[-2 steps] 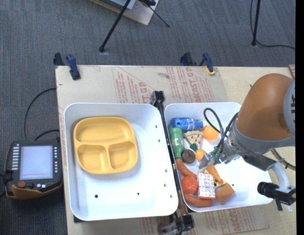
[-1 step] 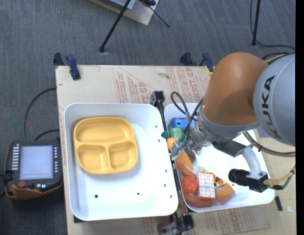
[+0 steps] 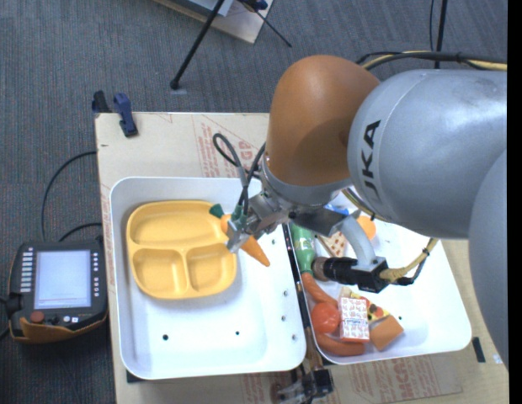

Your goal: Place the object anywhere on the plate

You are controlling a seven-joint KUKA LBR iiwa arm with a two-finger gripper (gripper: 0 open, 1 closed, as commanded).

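Item: toy carrot, orange, tapered, smooth moulded plastic with a green leafy top. Lies just off the right rim of the yellow plate, green end touching or overhanging that rim, pointed tip aimed away from the plate and toward the near right. Long axis runs at a slant across the plate's right edge.

Item: gripper, small and metallic, low at the plate's right rim, directly over the carrot's upper half. The carrot appears to sit between its fingers, so it reads as closed on the carrot; whether the toy is lifted or resting on the bin floor cannot be told.

Item: yellow plate, glossy plastic, three compartments, rounded corners, raised rim. Its compartments lie just left of the gripper; a short move leftward should bring the carrot over them, by my judgement.

Item: left bin, shallow, white, matte; holds the plate in its far-left part.

Item: right bin, well right of the plate; holds assorted toy foods, among them a red tomato-like piece and a small printed carton.

Item: arm, grey shell with an orange dome, looming above and right of the plate
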